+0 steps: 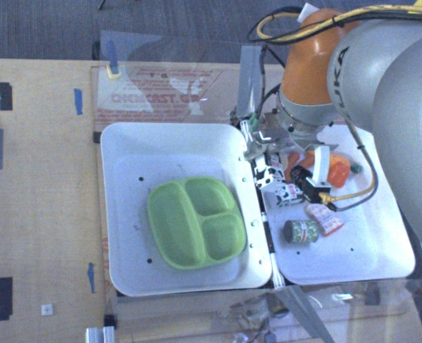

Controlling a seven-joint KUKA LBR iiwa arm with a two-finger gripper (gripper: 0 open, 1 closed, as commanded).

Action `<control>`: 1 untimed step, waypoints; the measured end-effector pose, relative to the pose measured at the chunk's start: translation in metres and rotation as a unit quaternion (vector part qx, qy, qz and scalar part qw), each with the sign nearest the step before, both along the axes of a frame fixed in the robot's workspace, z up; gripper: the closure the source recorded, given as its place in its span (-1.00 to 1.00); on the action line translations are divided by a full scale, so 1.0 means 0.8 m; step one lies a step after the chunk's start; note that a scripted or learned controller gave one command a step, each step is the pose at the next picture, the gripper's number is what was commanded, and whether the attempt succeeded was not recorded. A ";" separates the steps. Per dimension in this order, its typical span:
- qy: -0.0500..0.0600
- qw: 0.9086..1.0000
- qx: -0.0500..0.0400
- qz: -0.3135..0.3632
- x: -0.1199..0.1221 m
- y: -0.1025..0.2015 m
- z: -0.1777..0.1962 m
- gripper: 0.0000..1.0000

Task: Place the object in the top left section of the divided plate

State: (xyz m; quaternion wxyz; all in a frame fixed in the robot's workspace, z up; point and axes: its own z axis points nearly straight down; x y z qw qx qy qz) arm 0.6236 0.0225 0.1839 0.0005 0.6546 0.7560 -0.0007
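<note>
A green divided plate (196, 222) lies in the left white bin (125, 163), with one long section on its left and two smaller ones on its right. All three sections hold nothing. My gripper (273, 174) hangs low over the left edge of the right bin (382, 256), just right of the wall between the bins. Around it lie a small dark green jar (301, 231) on its side, a pink packet (325, 219) and an orange and white item (330, 168). The wrist hides what is directly under the gripper.
The orange band and grey arm (360, 70) cover the upper right of the view. A clear plastic sheet with red print (161, 91) lies behind the left bin. Blue tape marks (78, 100) sit on the wooden bench.
</note>
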 end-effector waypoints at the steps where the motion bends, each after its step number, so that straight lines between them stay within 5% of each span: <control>1: 0.003 0.997 0.001 0.080 -0.065 0.043 -0.001 1.00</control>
